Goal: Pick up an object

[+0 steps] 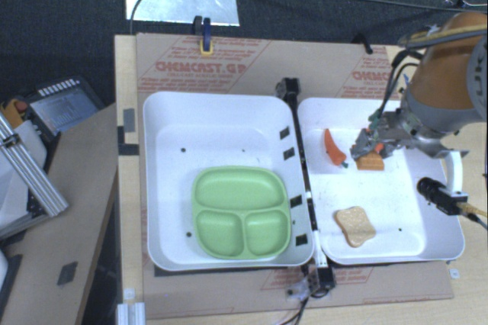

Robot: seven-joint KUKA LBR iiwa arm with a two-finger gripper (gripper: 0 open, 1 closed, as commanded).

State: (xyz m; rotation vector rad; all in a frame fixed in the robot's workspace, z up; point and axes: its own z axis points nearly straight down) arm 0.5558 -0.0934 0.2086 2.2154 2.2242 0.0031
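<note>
The orange block [370,162] is reached by the gripper [369,150] but not lifted; whether it is clamped cannot be told.

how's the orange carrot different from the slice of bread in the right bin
The carrot is orange-red, long and thin; the slice of bread is pale tan, broad and flat. The carrot lies toward the far end of the right bin, next to the gripper; the slice of bread lies toward the near end, apart from it. Both rest loose on the same white floor.
</note>
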